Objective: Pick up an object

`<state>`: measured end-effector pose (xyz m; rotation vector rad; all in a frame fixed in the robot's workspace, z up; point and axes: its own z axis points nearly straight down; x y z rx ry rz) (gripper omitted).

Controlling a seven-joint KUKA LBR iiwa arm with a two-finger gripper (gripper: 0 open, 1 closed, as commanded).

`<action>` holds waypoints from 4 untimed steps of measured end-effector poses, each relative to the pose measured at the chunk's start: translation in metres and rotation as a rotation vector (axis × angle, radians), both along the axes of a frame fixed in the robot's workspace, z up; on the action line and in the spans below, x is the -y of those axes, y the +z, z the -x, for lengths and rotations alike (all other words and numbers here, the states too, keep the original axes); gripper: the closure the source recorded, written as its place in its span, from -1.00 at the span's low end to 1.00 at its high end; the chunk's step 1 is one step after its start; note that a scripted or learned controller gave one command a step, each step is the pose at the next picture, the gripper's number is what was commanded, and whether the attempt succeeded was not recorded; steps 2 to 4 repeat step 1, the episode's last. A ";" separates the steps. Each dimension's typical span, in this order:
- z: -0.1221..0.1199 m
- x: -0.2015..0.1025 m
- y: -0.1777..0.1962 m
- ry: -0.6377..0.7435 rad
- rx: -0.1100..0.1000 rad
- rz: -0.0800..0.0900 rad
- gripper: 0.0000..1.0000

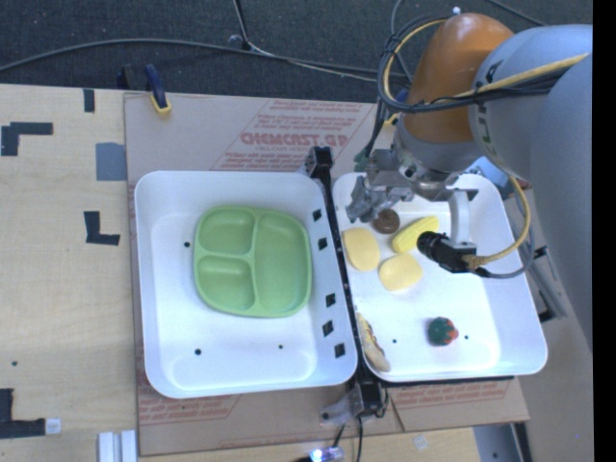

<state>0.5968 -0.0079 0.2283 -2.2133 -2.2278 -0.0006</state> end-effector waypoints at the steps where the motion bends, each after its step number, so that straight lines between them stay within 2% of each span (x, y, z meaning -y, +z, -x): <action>1: -0.002 -0.060 -0.011 0.000 -0.002 0.001 1.00; 4: -0.002 -0.060 -0.011 0.000 -0.002 0.001 1.00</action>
